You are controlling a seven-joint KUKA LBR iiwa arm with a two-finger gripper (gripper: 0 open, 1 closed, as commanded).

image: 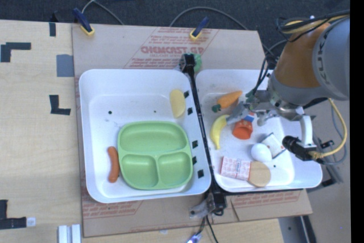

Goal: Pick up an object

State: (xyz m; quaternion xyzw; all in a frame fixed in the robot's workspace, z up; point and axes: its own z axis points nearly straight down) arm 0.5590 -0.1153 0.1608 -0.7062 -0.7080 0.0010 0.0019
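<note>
A: Which parts does the overhead view show on the right?
B: The grey arm (335,60) with its orange band (298,62) reaches over the right shallow white bin (301,182). Its two-finger gripper (250,112) hangs low above the bin's middle, just over a small orange-red cup (243,130). Whether the fingers stand apart or together cannot be told; nothing is seen between them.

A: What lies in that bin?
B: An orange toy carrot with a green top (227,101) near the far wall; a yellow toy banana (218,131) beside the cup; a white egg-shaped object (261,152); a pink-and-white patterned packet (235,168) touching a round tan disc (259,174) at the near wall.

A: And the left bin?
B: The left white bin (94,85) holds a green three-compartment plastic plate (153,155), a red-orange toy sausage (113,164) just beside the plate's left edge, and a pale yellow wedge (178,102) against the dividing wall.
</note>
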